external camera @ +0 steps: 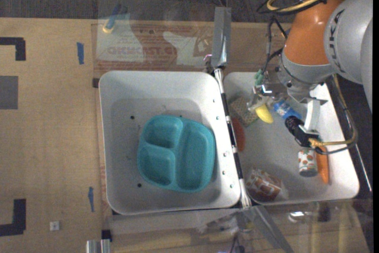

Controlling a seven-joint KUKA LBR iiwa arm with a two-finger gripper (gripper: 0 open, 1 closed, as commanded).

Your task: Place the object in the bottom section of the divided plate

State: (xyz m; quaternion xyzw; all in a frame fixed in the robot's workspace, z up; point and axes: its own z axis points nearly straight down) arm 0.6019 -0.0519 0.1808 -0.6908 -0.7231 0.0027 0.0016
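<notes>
We see the jaws (263, 105) down in the right bin (349, 186), over a yellow object (265, 114); grip state we cannot tell. Divided plate (176, 153), well to their left, carries nothing: placement remains undone.

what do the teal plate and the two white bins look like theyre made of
Plate: likely moulded plastic, matte teal, one even colour with soft rounded dividers and no glare. Left bin and right bin: probably thin plastic too, smooth white with rounded corners and a slight sheen; painted metal can't be ruled out from this view.
</notes>
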